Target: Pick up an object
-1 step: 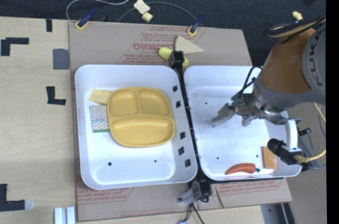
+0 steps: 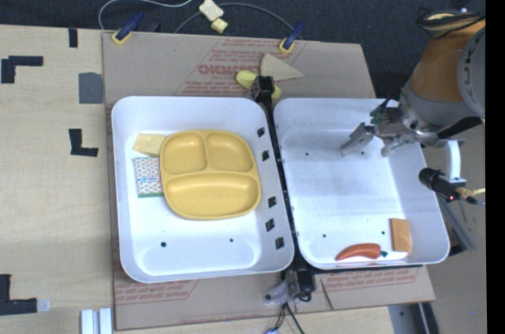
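My gripper (image 2: 373, 141) hangs over the upper right part of the right bin (image 2: 339, 190), with its fingers (image 2: 354, 141) spread open and nothing between them. A red sausage-shaped object (image 2: 359, 252) lies at that bin's near edge. Just to its right stands an orange block (image 2: 400, 234); both are well below the gripper in the view. In the left bin (image 2: 126, 222) a yellow divided plate (image 2: 211, 173) lies flat. A pale yellow piece (image 2: 147, 144) and a small patterned packet (image 2: 147, 176) sit by the plate's left side.
The arm (image 2: 442, 80) enters from the right, above the right bin's far corner. Black clips (image 2: 271, 190) run along the seam between the bins. A yellow item (image 2: 248, 77) and a cardboard scrap (image 2: 280, 68) lie behind the bins.
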